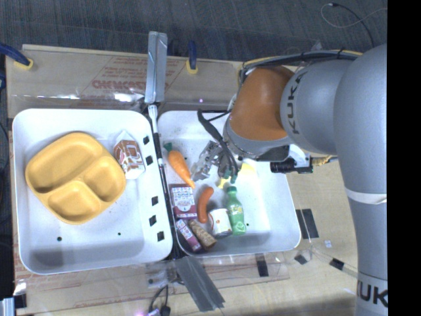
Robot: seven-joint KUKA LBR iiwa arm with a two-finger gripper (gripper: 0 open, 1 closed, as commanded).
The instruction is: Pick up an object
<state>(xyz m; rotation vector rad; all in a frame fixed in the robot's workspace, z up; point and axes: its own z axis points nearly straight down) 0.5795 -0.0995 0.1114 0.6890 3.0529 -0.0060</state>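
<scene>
At the near edge of the right bin (283, 232) the small things lie crowded against the divider: a dark snack bar (187, 235) and a brown one beside it (203, 234), a small white can (220, 222) and a green bottle (235, 210) lying on its side, touching the can. Just beyond them sit a dark red packet (182, 201) and an orange-red sausage-shaped toy (204, 201), then a carrot (178, 165) slanting toward the far wall. This huddle leaves the bin's right half bare, which is likely why the arm works over the left part.

The gripper (212, 163) hangs low over the bin's middle, just right of the carrot and just beyond the green bottle, its metal fingers (203, 165) pointing down and left. I cannot tell how far they are parted, and nothing is seen between them, so no object looks picked yet. The carrot and the bottle are the nearest candidates.

In the left bin (39, 249) a yellow divided tray (74, 176) lies flat, with a small brown-and-white carton (129, 155) just beside it, near the divider.
</scene>
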